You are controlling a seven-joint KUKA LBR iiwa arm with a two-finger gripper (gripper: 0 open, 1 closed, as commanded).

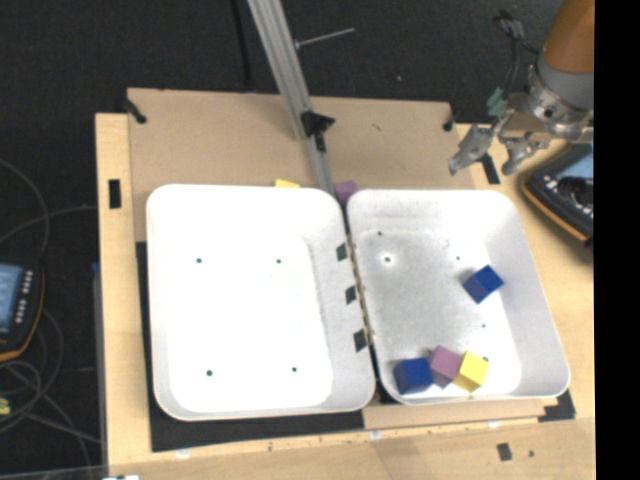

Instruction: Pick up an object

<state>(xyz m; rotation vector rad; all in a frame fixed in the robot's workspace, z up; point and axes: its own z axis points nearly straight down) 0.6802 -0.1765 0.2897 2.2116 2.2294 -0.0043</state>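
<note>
Grey arm (563, 78) with an orange band, ending in a pale metallic claw (497, 156).

The arm (572, 28) runs off the top right corner. A yellow block (287, 183) and a purple block (345, 190) peek half-hidden behind the bins' far rims.

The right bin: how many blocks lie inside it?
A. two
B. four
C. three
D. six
B. The right bin holds one blue block alone near its middle right, and at its near edge a second blue block, a purple block and a yellow block close together.
</note>
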